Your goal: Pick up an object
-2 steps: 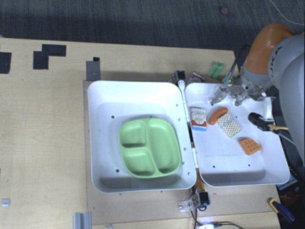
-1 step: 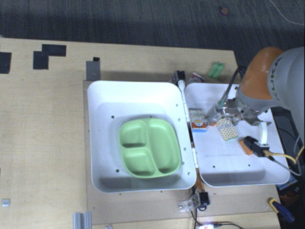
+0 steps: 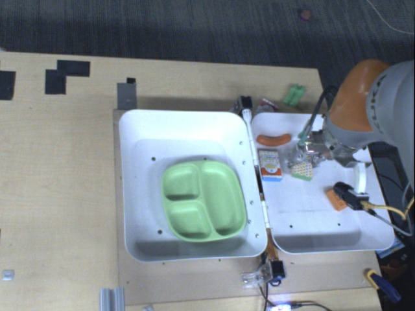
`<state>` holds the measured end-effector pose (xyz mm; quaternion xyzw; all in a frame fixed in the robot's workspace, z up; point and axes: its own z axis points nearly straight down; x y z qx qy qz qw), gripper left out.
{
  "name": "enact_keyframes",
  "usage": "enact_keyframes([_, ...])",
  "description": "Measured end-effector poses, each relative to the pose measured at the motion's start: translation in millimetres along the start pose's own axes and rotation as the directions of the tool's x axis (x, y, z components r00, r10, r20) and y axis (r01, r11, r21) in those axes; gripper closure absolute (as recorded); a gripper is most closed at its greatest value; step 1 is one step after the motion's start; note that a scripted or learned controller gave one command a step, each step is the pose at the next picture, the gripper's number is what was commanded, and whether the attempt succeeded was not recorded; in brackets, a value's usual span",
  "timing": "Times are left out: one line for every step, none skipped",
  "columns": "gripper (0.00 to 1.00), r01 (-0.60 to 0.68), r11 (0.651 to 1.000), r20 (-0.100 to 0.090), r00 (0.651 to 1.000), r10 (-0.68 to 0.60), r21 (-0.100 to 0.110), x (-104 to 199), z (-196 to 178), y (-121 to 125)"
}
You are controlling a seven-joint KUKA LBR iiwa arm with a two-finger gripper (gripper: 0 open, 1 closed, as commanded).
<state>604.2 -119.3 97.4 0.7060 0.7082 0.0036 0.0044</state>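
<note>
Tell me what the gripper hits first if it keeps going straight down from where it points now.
Most likely the small speckled object directly under the gripper in the right bin; depth is unclear from this slanted view.

No readable text, brand, number or sign anywhere. Printing visible on the small carton [image 3: 270,164] in the right bin [image 3: 311,229], right of centre in the frame: red and orange upper part, blue strip at the lower edge, lettering too small and blurred to make out. Speckled pattern on the small packet [image 3: 301,169] just right of the carton, no characters legible. Black patches [image 3: 65,76] on the bench [image 3: 58,193] at upper left of the frame, plain shapes without any writing.
</note>
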Motion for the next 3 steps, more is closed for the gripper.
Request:
enact_keyframes([1.00, 0.003, 1.000, -0.003, 1.000, -0.003, 0.005, 71, -89, -54])
enact_keyframes([1.00, 0.002, 1.000, -0.003, 1.000, -0.002, 0.008, 122, -101, 8])
enact_keyframes([1.00, -0.001, 1.000, -0.001, 1.000, 0.001, 0.010, 112, -102, -62])
